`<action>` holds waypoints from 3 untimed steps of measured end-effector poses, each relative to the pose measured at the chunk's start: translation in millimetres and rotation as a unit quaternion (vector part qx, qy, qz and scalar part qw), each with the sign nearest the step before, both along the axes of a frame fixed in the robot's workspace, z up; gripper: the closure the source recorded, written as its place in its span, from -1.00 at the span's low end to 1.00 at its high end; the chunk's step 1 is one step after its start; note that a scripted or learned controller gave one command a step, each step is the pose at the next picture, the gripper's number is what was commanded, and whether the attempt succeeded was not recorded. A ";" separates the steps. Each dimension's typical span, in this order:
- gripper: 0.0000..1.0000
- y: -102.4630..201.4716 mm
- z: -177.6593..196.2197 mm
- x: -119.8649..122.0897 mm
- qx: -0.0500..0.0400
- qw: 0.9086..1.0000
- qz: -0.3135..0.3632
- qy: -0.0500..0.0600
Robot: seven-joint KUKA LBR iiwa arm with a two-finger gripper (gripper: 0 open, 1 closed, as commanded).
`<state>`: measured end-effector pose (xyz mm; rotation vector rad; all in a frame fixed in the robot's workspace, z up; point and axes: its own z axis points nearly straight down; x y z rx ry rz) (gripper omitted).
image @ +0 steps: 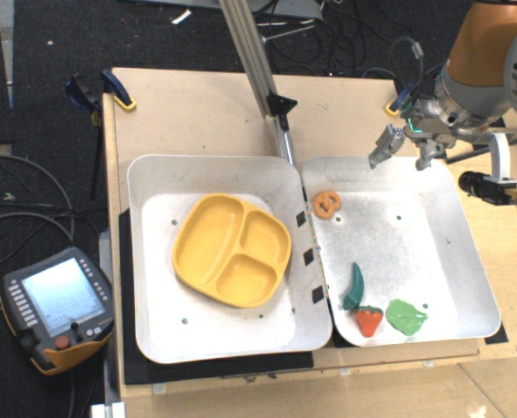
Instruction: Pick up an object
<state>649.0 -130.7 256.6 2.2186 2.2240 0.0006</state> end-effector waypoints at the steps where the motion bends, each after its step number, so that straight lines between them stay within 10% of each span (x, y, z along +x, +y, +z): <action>1: -1.00 0.0 0.0 0.0 0.000 1.000 0.000 0.000; 3: -1.00 -9.0 -112.9 -2.2 0.000 1.000 -0.002 0.003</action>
